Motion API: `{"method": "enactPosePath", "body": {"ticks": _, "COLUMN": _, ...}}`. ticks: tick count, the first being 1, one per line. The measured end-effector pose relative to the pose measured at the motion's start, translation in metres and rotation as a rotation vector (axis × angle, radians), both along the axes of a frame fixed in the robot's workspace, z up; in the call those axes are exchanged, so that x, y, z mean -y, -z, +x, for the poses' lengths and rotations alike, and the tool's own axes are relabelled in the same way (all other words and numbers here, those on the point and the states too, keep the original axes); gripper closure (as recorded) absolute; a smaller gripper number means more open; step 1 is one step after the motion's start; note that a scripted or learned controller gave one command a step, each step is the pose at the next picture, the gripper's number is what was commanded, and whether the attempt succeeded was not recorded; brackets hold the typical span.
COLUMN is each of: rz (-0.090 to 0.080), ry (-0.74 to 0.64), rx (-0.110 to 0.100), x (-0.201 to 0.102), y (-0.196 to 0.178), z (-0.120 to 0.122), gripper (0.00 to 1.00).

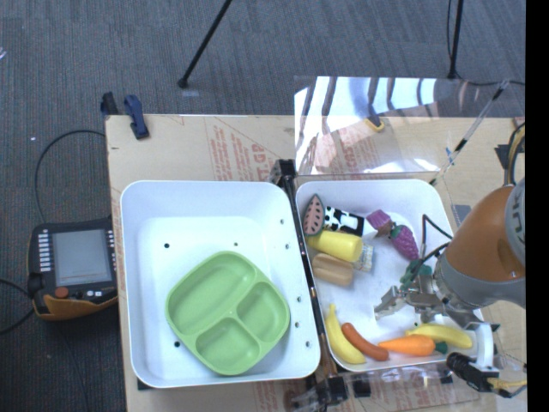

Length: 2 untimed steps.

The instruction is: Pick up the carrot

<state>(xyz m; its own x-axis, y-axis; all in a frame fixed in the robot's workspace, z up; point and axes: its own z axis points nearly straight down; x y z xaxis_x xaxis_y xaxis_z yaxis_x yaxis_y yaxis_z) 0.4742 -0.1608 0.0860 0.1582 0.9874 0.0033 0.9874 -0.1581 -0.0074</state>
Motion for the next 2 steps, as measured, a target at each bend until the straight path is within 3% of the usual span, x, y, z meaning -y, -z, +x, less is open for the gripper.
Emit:
{"method": "enactPosePath", "body": {"ticks": 1, "rz": 0.000, "ry": -0.553, "rx": 0.006, "x": 0.048, "y": -0.001, "z": 0.001, "gripper": 0.00}}
{"method": "enactPosePath", "body": {"ticks": 2, "rz": 0.001, "ry": -0.781, "rx": 0.008, "x": -0.011, "y": -0.071, "z": 0.003, "gripper": 0.00}}
